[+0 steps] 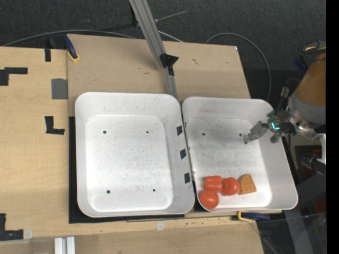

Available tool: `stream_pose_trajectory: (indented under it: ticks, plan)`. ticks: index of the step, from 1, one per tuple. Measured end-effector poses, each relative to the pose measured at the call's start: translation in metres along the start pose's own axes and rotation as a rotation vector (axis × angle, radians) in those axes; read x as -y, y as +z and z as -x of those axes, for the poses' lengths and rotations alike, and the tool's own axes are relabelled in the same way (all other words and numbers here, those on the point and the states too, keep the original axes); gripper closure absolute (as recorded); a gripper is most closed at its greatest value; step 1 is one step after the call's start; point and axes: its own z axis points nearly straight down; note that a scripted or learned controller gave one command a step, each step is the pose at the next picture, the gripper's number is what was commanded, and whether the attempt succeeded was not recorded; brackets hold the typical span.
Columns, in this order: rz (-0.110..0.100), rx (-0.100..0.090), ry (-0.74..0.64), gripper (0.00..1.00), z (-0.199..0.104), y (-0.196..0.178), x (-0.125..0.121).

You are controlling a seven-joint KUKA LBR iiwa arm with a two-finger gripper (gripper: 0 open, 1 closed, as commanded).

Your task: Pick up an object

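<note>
Right bin with red pieces and cracker; end effector above, grip state unclear.

— What carries everything here?

— A pale wooden bench. Two shallow white bins rest on it side by side: the left bin at about nine o'clock, the right bin at about three, their inner rims touching.

— Anything else lying on the wood?

— Black tape marks and a grey patch toward ten o'clock.
</note>
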Motion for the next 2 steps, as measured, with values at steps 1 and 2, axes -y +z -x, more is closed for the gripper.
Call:
stream_pose_trajectory:
  ticks: [1,2]
  plan:
    - [0.005,0.002,-0.002,0.0,0.0,-0.003,-0.001]
    - [-0.001,0.001,-0.001,0.0,-0.002,0.049,0.01]
